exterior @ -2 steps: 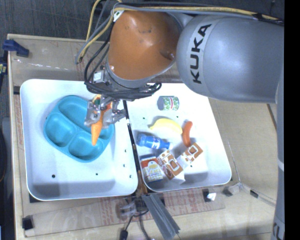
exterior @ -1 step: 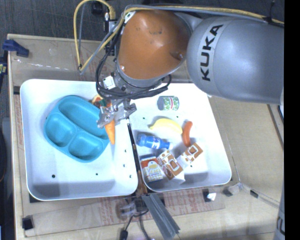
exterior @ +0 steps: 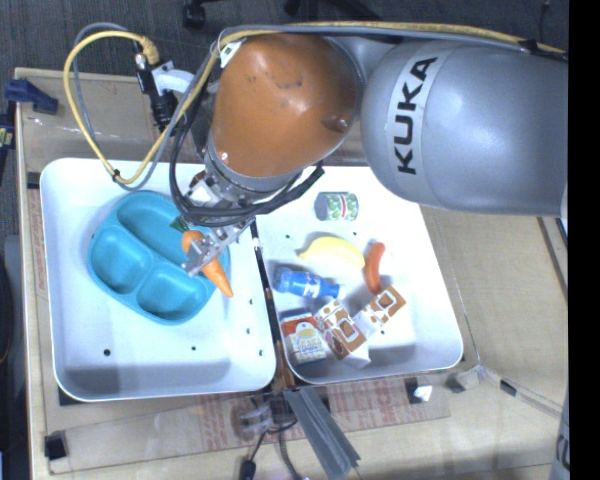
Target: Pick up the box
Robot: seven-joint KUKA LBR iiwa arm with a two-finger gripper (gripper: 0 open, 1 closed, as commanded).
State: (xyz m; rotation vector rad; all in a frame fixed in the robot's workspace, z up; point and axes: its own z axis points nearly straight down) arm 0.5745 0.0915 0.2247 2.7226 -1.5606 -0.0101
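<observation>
While our gripper [exterior: 208, 251] hung over the left bin [exterior: 80, 353], apparently clamped on a carrot [exterior: 217, 276], the box [exterior: 305, 340] lay untouched at five o'clock.

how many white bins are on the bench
2. The left bin holds a blue divided tray and a carrot; the right bin holds the box and other items. The arm covers part of both, so more could be hidden.
</observation>
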